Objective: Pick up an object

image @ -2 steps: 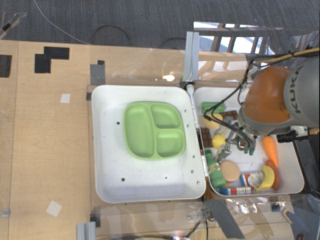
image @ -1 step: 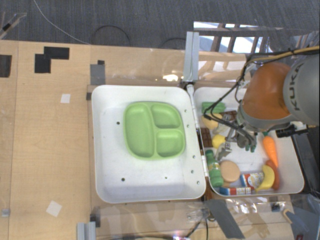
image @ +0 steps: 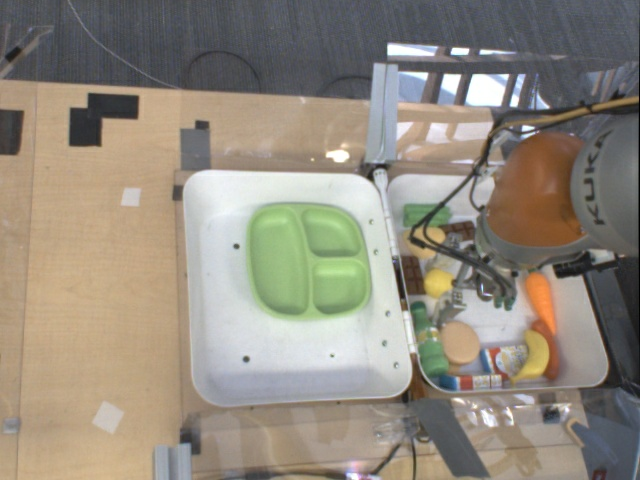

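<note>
- Left bin [image: 215, 368] holds a green divided plate [image: 307, 259].
- Arm [image: 535, 193] leans over the right bin [image: 590, 353].
- Gripper [image: 478, 290] hangs low among the toys; grip state: cannot tell.
- Carrot [image: 541, 301], banana [image: 538, 353], tan disc [image: 461, 345] and lemon [image: 438, 283] lie close around it.

A pale wooden bench [image: 90, 298] fills the lower part of the frame below a dark grey floor [image: 200, 18]. Two shallow white bins rest on it side by side: the left bin [image: 215, 368] at the centre, the right bin [image: 590, 363] at the right. Black squares [image: 100, 116] mark the upper left of the bench.
</note>
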Controlling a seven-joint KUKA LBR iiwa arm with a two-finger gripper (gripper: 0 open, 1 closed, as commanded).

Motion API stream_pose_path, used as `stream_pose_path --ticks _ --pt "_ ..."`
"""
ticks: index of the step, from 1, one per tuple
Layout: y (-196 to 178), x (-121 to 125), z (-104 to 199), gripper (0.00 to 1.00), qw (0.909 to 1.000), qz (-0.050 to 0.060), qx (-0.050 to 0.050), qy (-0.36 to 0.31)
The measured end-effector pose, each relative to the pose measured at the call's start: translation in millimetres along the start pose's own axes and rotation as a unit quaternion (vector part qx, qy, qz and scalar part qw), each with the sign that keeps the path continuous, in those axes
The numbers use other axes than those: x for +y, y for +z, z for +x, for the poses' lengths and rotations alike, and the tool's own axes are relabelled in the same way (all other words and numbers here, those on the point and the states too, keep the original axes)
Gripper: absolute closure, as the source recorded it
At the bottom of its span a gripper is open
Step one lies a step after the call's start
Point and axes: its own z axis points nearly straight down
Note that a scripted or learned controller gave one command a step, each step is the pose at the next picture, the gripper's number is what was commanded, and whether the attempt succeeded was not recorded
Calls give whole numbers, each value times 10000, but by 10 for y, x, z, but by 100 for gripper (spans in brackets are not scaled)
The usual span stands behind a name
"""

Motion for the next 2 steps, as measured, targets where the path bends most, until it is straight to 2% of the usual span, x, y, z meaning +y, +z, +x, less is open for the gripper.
stream_pose_path --ticks 1,2 --pt "3 14 -68 0 10000 4 31 -13" --pt "-130 29 -114 100 10000 0 -50 -37"
